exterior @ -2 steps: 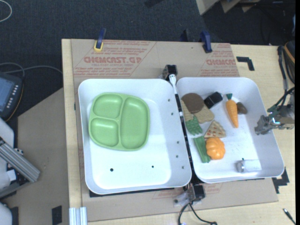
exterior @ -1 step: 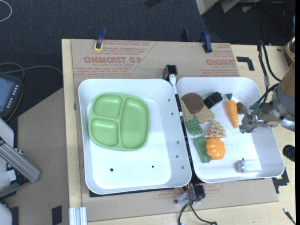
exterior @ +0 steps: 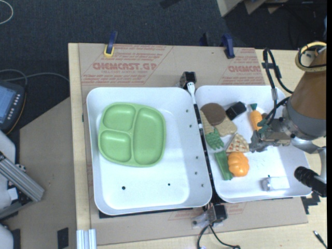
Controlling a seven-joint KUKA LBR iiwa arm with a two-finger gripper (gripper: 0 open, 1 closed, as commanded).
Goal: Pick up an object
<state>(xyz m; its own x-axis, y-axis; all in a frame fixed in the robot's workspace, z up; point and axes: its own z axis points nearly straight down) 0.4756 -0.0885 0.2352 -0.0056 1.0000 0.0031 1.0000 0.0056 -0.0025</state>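
Observation:
The right bin (exterior: 290, 188) holds several small toy foods: a brown round piece (exterior: 212, 112), a black block (exterior: 236, 109), an orange carrot-like piece (exterior: 255, 119), a tan cracker (exterior: 226, 129), a triangular slice (exterior: 237, 144), an orange pepper (exterior: 238, 164) and green pieces (exterior: 214, 139). My gripper (exterior: 258, 143) hangs low over this bin, just right of the triangular slice and below the carrot piece. The arm comes in from the right with its orange band above the wrist.
The left bin (exterior: 104, 191) carries a green three-compartment plate (exterior: 133, 134). A small white-grey item (exterior: 270, 183) lies near the right bin's front edge. Clamps (exterior: 109, 45) hold the cardboard-covered bench at the back. Cables run beside the arm.

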